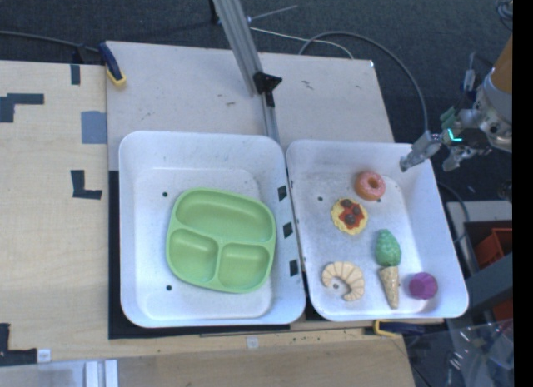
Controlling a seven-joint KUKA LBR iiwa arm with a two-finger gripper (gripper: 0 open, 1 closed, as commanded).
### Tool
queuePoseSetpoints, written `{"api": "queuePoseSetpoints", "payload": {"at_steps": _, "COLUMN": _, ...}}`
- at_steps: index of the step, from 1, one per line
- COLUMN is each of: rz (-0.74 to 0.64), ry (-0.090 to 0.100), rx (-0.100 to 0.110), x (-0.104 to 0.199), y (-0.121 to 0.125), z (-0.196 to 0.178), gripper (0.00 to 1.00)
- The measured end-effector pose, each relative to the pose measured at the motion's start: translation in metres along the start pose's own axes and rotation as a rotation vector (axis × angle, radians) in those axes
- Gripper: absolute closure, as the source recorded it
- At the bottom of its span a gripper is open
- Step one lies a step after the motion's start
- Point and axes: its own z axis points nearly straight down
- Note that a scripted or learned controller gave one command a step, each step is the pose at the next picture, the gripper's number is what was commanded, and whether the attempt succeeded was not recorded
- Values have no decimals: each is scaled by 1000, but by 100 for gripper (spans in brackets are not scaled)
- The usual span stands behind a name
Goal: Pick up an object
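Bench, two white bins: your gripper hovers spread, empty, at frame right; next, descend onto the doughnut.

Two shallow white bins sit side by side, the left bin at the frame's centre-left and the right bin at its centre-right. The left one contains a single thing: one green divided plate with three compartments. The right one contains five toy foods, one of each kind: one doughnut toward its top, one small pizza just below that, one croissant at lower left, one green-topped ice-cream cone at lower middle, and one purple ball-like piece at lower right.
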Motion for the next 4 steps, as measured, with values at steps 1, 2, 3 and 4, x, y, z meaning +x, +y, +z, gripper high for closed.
{"api": "queuePoseSetpoints", "payload": {"at_steps": 1, "rz": 1, "ry": 0, "rx": 5, "x": 8, "y": -3, "z": 47, "gripper": 0}}
{"api": "queuePoseSetpoints", "payload": {"at_steps": 2, "rz": 1, "ry": 1, "rx": 7, "x": 5, "y": -4, "z": 111, "gripper": 0}}
{"api": "queuePoseSetpoints", "payload": {"at_steps": 3, "rz": 1, "ry": 1, "rx": 7, "x": 15, "y": -9, "z": 163, "gripper": 0}}
{"api": "queuePoseSetpoints", "payload": {"at_steps": 4, "rz": 0, "ry": 1, "rx": 2, "x": 15, "y": -7, "z": 150, "gripper": 100}}
